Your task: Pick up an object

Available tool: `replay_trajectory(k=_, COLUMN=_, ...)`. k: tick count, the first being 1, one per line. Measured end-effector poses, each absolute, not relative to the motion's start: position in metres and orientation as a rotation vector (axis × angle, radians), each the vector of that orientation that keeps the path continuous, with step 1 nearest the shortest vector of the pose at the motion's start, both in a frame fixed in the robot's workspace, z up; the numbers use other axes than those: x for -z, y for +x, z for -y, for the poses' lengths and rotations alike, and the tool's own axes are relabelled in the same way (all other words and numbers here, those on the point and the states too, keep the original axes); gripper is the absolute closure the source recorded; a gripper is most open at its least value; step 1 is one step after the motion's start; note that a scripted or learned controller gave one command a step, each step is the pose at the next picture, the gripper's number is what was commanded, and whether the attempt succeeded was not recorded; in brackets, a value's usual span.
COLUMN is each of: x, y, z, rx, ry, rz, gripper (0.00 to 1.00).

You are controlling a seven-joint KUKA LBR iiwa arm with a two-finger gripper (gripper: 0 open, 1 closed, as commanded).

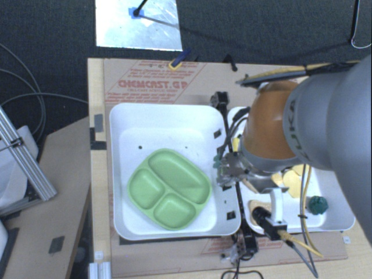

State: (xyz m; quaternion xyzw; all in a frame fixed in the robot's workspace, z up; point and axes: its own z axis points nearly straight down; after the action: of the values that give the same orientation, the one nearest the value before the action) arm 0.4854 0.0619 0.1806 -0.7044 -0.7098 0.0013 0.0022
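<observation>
The grey arm with its orange band reaches in from the right and covers most of the right bin. My gripper hangs low over the divide between the two bins, near the left bin's right wall. A light green divided plate lies in the left bin, just left of the gripper. In the right bin a yellow object and a small dark green object peek out beside the arm. A pale yellow piece lies near that bin's front.
Both bins rest on a cardboard sheet printed with red letters. A shiny square sheet lies on the dark floor behind. Cables and an aluminium frame stand at the left.
</observation>
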Motion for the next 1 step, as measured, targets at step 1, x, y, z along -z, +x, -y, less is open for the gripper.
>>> replay_trajectory(k=1, x=-0.2223, y=0.5316, z=0.0376, rx=0.003, ry=-2.236, rz=2.222, gripper=1.0)
